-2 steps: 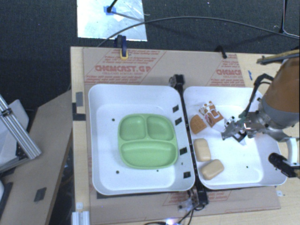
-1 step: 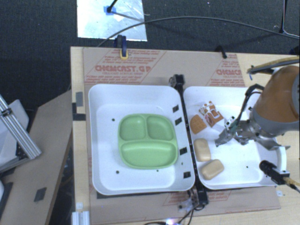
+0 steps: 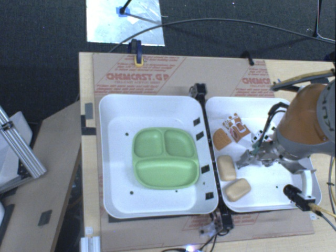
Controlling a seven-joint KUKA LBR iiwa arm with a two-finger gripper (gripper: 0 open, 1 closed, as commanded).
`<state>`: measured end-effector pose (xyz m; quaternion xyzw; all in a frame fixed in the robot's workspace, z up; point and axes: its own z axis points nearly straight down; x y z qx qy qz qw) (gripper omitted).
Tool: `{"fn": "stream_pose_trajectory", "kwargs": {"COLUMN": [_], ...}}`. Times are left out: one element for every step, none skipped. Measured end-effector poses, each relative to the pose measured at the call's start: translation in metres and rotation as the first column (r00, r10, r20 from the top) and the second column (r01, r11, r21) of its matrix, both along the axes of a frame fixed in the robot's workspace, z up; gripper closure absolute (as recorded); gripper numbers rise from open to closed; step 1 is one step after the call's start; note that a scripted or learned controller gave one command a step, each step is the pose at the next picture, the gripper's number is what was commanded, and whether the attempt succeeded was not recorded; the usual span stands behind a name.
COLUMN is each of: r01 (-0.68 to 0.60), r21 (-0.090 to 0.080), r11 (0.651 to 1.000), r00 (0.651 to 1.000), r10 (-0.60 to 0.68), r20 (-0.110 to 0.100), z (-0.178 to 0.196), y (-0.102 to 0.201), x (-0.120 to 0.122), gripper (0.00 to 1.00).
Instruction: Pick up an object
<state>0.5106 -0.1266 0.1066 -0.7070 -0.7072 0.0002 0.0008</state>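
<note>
I take the right bin (image 3: 273, 206) as my landmark. My gripper (image 3: 245, 160) sits low inside it, left of its middle, on the end of the grey arm (image 3: 307, 125) that comes in over the bin's right side. The metal tip points toward the bin's left wall, and I cannot tell how the gripper is set; nothing I can see is caught in it.

Just left of the tip, touching or nearly touching it, a pale tan block (image 3: 226, 167) lies by the bin's left wall. Toward the bin's near edge from that, a second tan block (image 3: 237, 189), more rounded, lies tilted on the floor, apart from the tip. Toward the bin's far side, an orange-brown flat piece (image 3: 221, 138) rests near the left wall, and beside it, further in, sits a small brown and white patterned item (image 3: 235, 127). All four objects crowd the bin's left half.

Left of the right bin, touching along the shared edge, is the left bin (image 3: 113, 156), with a green divided plate (image 3: 166, 158) lying flat at its middle.
</note>
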Motion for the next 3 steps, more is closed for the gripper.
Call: {"fn": "stream_pose_trajectory", "kwargs": {"r01": [0.001,-0.005,-0.005], "r21": [-0.001,-0.002,-0.002], "r11": [1.000,1.000,1.000], "r00": [1.000,1.000,1.000], "r10": [-0.001,0.005,0.005], "r20": [0.004,0.007,0.008], "z": [0.012,0.072,0.116], "y": [0.000,0.008,0.012], "x": [0.001,0.005,0.006], "gripper": [1.00,1.00,1.00]}}
